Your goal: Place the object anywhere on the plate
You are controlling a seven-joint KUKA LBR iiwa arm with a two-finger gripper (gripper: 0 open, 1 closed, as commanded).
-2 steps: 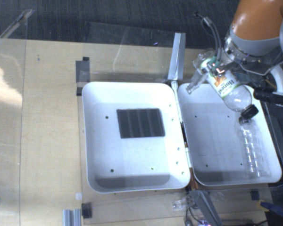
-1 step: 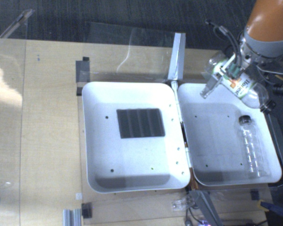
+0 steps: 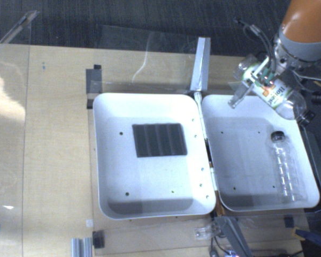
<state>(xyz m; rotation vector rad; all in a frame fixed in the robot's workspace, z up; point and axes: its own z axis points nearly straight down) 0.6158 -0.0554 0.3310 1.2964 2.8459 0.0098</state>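
A clear plastic bottle (image 3: pixel 284 167) lies at three o'clock in the right bin (image 3: pixel 241 191). The dark ribbed plate (image 3: pixel 159 140) sits mid left bin (image 3: pixel 112 197). The gripper (image 3: pixel 239 96) hovers at the right bin's twelve o'clock rim; whether its claw is apart or together cannot be told.

We see the arm (image 3: pixel 305 15) as a rounded orange band with a grey ring beneath it. Below the ring sits a cluttered wrist block (image 3: pixel 268 79) in white and green, with small red and orange spots and a pale label whose print is too small to read. Thin dark cables (image 3: pixel 255 33) loop off its upper side. A slim grey finger (image 3: pixel 238 96) juts from the block.
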